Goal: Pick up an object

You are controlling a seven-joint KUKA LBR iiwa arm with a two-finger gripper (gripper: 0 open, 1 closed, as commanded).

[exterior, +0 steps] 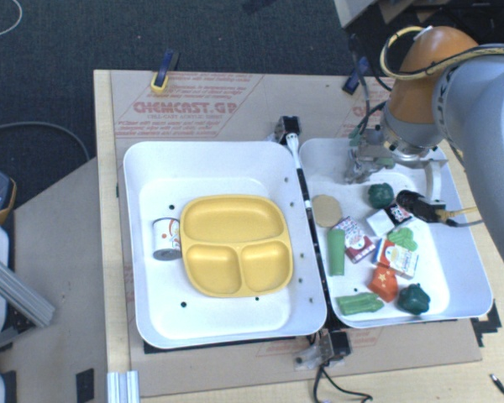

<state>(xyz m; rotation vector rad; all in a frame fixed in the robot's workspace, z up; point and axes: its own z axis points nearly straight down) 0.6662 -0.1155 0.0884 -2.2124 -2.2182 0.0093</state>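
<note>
Approach step: end effector [363,163] low in right bin [462,288] (finger state: can't tell), next needs descent onto an obj.

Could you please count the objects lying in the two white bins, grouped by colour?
Yellow: 1, the divided tray.
Green: 4, a round piece, a long stick, a flat piece, a dark lump.
Tan: 1, a disc.
Orange: 1.
Printed packets and can: 4.
Total: 11.
</note>
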